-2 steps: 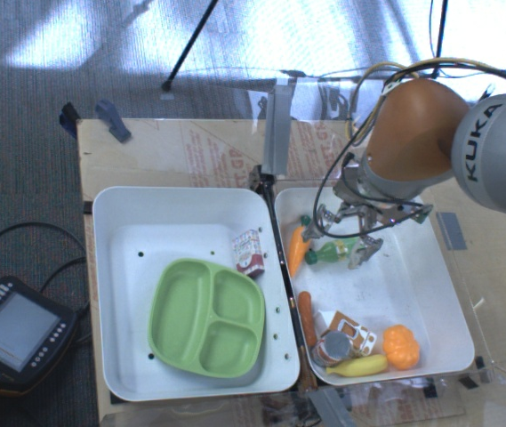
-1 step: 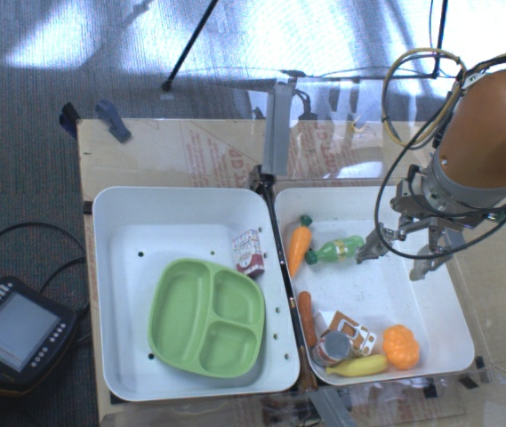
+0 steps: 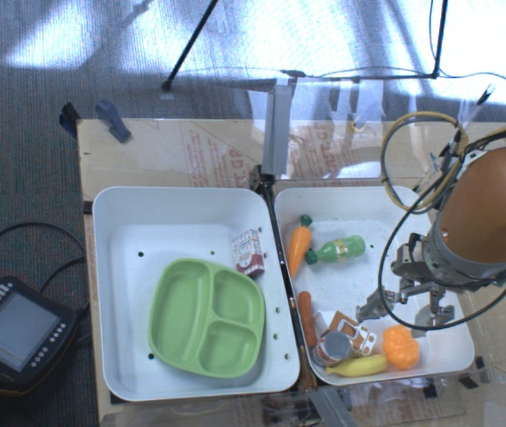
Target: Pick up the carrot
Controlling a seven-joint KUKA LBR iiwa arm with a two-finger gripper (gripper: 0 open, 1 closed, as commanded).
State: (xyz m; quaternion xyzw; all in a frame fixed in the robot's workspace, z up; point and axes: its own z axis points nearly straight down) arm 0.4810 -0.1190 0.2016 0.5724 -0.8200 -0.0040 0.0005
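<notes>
Grey carpet [image 3: 30, 105] is crossed by bright window light at twelve o'clock; a black stand [image 3: 195, 34] is seen there.

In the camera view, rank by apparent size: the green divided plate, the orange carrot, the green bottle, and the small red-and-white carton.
1. Green divided plastic plate, by far the largest.
2. Orange carrot with green top and green bottle with yellow label: these look alike in size, so I won't rank them.
3. Small red-and-white carton, smallest.

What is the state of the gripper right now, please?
Gripper: cannot be told whether open or closed; it hangs over the right bin, apart from the carrot, with nothing seen in it.
</notes>
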